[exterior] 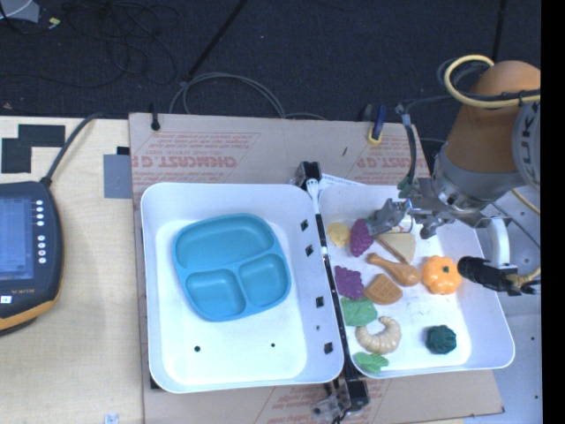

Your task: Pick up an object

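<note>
We list the bench as it stands.

Left bin (159, 237): one blue divided tray (231, 265), lying flat near its centre.

Right bin (494, 343): the toy food, all loose on the bin floor. Taking the bin as a clock face, we find a purple grape bunch (360, 235) and a small yellow piece (339, 233) at ten o'clock; a pale cheese wedge (399, 246) toward twelve; a brown drumstick (395, 269) at the centre; an orange pumpkin (440, 275) at three; a second purple piece (348, 281) and a waffle-like wedge (383, 289) at nine; a green leaf (358, 311) and a tan shrimp (380, 335) at seven; a dark green lump (440, 339) at five.

Arm: the gripper (408, 215) hangs over the twelve o'clock edge of the right bin, just above the cheese wedge and beside the grapes. Its dark fingers blur together at this slant; we cannot tell whether the jaws stand apart or together, and we see nothing between them.

Progress, as we judge it: the approach is made, but no object is lifted. The descent, the closing and the lift all remain.
</note>
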`<action>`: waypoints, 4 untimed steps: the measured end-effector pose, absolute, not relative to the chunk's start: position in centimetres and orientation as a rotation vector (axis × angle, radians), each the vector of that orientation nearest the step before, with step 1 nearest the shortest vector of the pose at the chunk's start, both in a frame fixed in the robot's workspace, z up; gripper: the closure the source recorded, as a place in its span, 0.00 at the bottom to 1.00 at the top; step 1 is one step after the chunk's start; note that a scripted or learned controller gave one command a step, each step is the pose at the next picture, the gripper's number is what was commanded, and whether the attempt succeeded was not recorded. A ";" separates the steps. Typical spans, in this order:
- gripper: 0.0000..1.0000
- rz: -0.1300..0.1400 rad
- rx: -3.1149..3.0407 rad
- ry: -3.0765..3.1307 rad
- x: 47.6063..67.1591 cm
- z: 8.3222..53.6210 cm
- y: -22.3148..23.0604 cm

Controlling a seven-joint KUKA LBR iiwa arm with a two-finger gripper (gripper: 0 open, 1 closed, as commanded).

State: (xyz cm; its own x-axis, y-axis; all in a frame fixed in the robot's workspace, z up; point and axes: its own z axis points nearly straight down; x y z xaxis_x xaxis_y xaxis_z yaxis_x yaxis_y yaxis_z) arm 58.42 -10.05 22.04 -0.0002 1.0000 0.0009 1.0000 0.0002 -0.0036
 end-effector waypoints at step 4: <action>0.00 0.004 -2.221 -2.214 53.7 8.6 -11.9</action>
State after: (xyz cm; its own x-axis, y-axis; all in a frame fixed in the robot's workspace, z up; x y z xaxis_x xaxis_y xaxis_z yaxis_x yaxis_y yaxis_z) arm 53.67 -11.92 8.59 0.0030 1.0000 0.0023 1.0000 -0.0030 -0.0060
